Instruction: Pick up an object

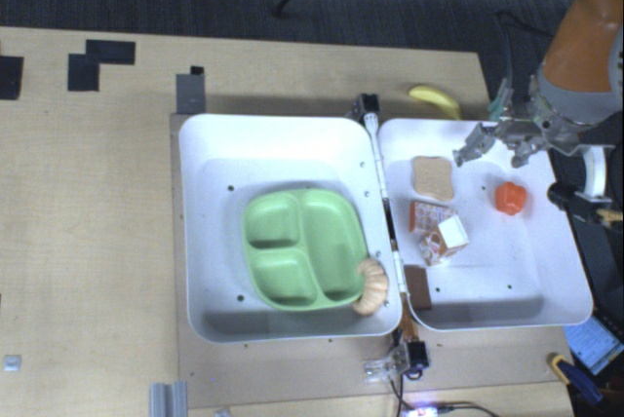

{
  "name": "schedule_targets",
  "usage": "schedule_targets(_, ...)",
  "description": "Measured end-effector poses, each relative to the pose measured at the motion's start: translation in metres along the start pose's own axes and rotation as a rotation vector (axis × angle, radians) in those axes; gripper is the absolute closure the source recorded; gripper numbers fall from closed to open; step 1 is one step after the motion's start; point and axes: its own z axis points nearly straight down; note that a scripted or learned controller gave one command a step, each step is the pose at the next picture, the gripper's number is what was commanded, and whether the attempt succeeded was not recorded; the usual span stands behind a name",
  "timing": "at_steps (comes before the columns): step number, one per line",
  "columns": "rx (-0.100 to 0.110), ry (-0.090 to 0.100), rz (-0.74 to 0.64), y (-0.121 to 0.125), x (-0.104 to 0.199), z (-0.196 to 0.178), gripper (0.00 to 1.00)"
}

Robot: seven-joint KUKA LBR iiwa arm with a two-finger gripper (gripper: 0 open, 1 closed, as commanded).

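My end effector (499, 144) hovers open and empty over the right bin's (546, 298) far edge. Below it lie a bread slice (432, 177), a carton (439, 232) and an orange ball (510, 199).

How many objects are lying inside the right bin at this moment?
4. In the right bin: a slice of bread near the back, a small carton just in front of it, an orange object further right, and a brown block at the left wall.

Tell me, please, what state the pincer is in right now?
Pincer: open, holding nothing, above the right bin.
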Motion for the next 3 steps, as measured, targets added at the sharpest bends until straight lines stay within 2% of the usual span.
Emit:
schedule_targets(1, -0.003, 0.0, -0.001, 0.016, 0.006, 0.12, 0.0)
schedule_targets(2, -0.008, 0.0, -0.003, 0.017, 0.007, 0.108, 1.0)
schedule_targets(3, -0.008, 0.0, -0.003, 0.017, 0.007, 0.108, 0.0)
